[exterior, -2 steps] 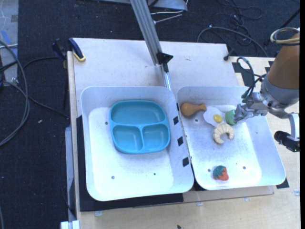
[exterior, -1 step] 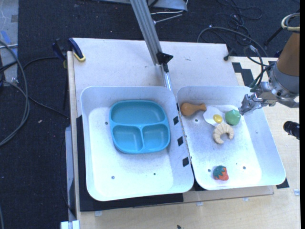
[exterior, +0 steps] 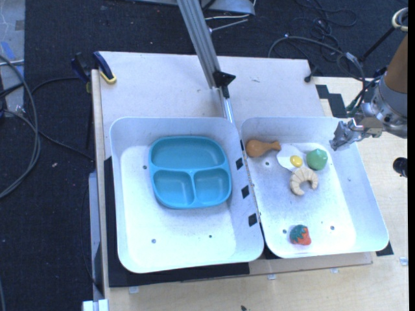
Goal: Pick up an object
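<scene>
Far left we see dark floor with black cables, then the pale surface [exterior: 162,83] carrying two white bins side by side. A blue-and-yellow clamp [exterior: 104,69] sits at the surface's back left corner. The left bin [exterior: 130,238] holds one thing: a blue divided plate [exterior: 190,172] with three compartments, lying flat near the bin's middle. A slanted metal pole [exterior: 201,34] comes down from the top and ends at the back edge where the two bins meet.

In the right bin [exterior: 353,222] we count five toy food items. A brown drumstick [exterior: 261,148] lies near the back left. Next right, a fried egg [exterior: 290,160], white with a yellow yolk, just beside a green round piece [exterior: 316,159] that touches or nearly touches it. A tan croissant [exterior: 303,181] lies just in front of the egg. A red and green strawberry-like piece [exterior: 299,235] sits well apart, near the bin's front edge.

At the right, the gripper [exterior: 342,137] hangs over the right bin's back right rim, near the green piece but apart from it. We see nothing between its fingers; we cannot tell how far apart they stand. The arm [exterior: 395,96] enters from the right edge.
</scene>
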Robot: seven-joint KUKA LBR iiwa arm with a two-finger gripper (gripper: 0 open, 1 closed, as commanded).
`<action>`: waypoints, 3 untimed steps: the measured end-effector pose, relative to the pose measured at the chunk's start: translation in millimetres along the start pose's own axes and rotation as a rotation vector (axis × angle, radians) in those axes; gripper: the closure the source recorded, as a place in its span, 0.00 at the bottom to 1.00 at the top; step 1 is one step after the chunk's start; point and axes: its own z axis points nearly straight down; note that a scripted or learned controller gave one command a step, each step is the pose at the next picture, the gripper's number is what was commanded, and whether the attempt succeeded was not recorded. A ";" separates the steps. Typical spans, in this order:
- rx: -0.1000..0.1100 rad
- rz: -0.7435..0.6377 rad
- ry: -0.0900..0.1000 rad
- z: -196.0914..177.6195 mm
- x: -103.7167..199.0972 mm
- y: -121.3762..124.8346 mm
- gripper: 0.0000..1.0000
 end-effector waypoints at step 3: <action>0.007 -0.004 0.003 20.7 153.3 -15.1 1.00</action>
